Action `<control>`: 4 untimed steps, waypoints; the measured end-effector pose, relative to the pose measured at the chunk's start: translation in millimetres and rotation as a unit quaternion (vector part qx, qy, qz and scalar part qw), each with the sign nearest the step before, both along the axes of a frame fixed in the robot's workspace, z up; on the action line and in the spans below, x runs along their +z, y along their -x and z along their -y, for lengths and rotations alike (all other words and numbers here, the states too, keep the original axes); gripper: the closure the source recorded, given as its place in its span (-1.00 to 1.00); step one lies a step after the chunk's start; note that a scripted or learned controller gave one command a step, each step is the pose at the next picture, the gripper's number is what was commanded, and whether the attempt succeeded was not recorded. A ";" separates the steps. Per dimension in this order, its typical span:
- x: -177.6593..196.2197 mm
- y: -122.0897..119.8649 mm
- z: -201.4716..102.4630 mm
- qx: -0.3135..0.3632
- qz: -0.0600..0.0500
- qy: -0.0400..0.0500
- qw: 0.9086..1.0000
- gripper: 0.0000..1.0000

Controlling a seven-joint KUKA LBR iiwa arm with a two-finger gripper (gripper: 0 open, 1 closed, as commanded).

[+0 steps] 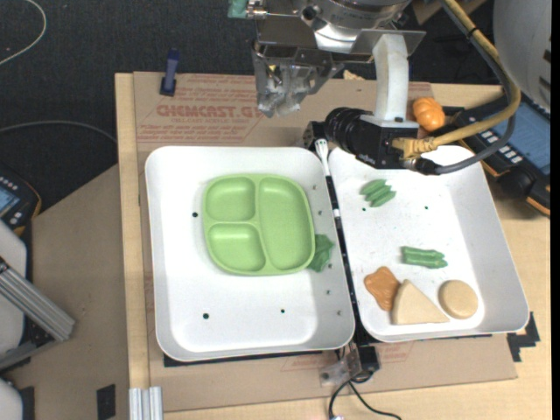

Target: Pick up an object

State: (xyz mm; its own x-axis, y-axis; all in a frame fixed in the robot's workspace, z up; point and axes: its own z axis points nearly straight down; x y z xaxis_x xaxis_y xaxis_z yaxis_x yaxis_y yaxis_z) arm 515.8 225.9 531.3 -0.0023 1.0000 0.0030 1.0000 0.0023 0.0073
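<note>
End effector (282, 94) hovering beyond green divided plate (259, 224), finger state unclear, nothing visibly held. Advice: descend centred over lone green bean (423, 256) right of plate.

Toy food pieces lie scattered in the right bin (490, 226): a green bean pod (378, 192) at the far side, another green pod (423, 256) mid-bin, and an orange piece (381, 286), tan wedge (414, 305) and round biscuit (458, 298) along the near edge.
</note>
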 end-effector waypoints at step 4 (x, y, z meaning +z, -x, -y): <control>-5.5 -3.6 1.2 -0.001 -0.003 0.001 1.000 1.00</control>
State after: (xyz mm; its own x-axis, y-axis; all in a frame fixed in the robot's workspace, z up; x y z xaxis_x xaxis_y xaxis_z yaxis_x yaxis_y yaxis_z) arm 519.4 224.7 525.8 -0.0010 1.0000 0.0005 1.0000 0.0010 0.0015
